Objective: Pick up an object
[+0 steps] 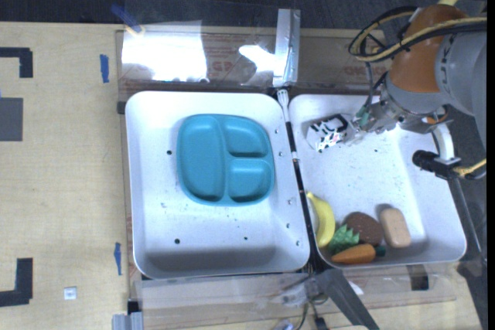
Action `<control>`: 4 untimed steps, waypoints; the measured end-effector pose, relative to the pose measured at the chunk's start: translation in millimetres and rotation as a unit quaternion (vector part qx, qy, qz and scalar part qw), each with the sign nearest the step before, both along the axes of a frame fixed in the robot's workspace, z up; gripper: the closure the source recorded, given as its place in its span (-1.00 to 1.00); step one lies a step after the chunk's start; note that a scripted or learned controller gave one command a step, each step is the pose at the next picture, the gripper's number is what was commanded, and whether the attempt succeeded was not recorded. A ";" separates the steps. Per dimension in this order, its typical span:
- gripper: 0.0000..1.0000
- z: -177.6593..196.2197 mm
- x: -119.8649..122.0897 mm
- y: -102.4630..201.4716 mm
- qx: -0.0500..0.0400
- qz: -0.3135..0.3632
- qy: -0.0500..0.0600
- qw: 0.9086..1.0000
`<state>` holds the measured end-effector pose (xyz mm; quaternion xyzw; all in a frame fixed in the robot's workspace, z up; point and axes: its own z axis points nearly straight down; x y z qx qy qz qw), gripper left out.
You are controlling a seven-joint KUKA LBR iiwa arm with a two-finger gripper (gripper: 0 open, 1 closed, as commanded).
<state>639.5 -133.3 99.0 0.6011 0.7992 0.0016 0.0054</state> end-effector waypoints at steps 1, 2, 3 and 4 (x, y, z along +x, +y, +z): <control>1.00 101.1 28.8 33.8 0.003 -0.145 0.002 0.989; 1.00 85.8 -62.9 94.1 0.002 -0.011 0.005 1.000; 1.00 85.5 -8.7 107.2 0.003 -0.194 0.004 0.981; 1.00 86.1 -58.2 82.2 0.002 0.018 0.006 1.000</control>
